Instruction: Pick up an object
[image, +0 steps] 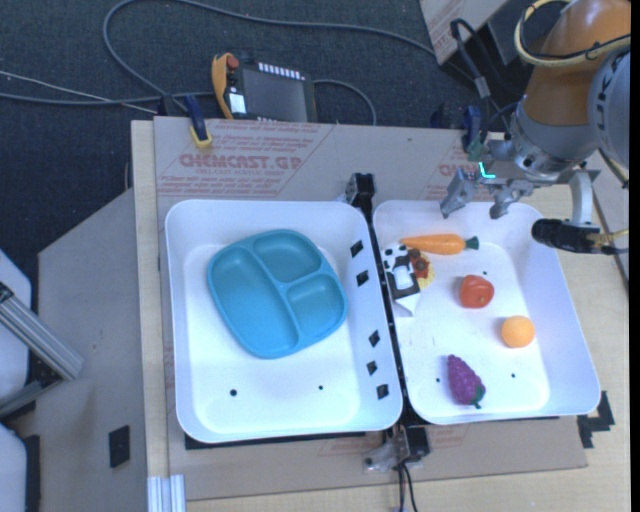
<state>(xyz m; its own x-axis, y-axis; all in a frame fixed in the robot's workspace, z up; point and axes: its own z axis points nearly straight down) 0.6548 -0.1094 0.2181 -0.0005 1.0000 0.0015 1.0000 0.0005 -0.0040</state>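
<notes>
My gripper (474, 200) hangs over the far edge of the right bin (565, 330), its two fingers spread apart with nothing between them. Just below it in the bin lies an orange carrot (434, 243) with a green stem end. Further toward the front sit a red tomato (476, 291), an orange fruit (517, 331) and a purple bunch of grapes (463, 380). A small black, white and yellow object (409, 272) lies by the bin's left wall.
The left bin (195, 390) holds a blue divided plate (277, 291). A black divider with clips (372, 300) runs between the bins. Cables and a black box (272, 92) lie behind the bench.
</notes>
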